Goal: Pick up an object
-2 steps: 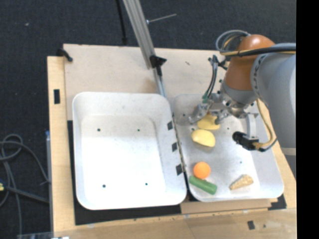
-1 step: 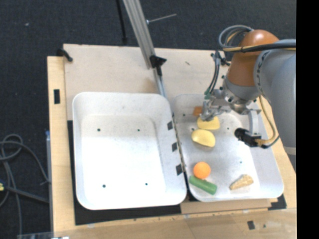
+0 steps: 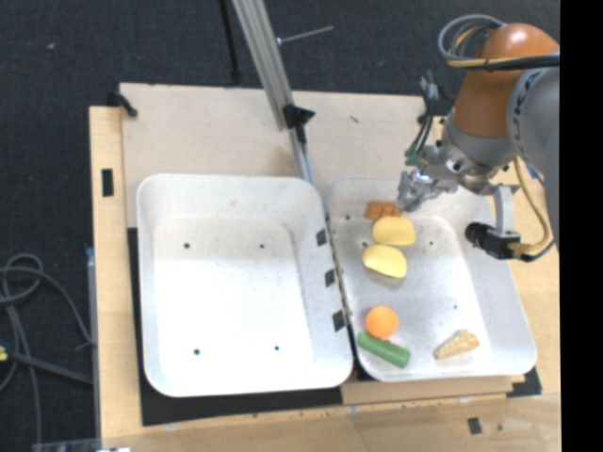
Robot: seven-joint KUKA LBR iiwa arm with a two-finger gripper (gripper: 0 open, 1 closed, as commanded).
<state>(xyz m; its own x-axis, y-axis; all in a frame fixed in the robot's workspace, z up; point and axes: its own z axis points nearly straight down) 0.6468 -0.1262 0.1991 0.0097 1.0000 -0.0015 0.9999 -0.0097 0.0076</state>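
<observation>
The right bin (image 3: 490, 295) holds two yellow lemon-like pieces, one (image 3: 393, 231) at the back and one (image 3: 385, 261) just in front of it. A small brown-orange piece (image 3: 380, 211) lies at the bin's back edge. An orange ball (image 3: 382, 322) and a green stick (image 3: 383, 349) sit near the front left corner, and a tan crumbly wedge (image 3: 456, 345) lies front right. My gripper (image 3: 412, 196) hangs over the bin's back edge, just above and right of the upper yellow piece and the brown piece. Nothing shows between its fingers.
The left bin (image 3: 236, 281) lies beside the right one. A slanted metal post (image 3: 267, 64) rises from behind the gap between the bins. The bench's wooden board (image 3: 207, 130) extends behind both bins.
</observation>
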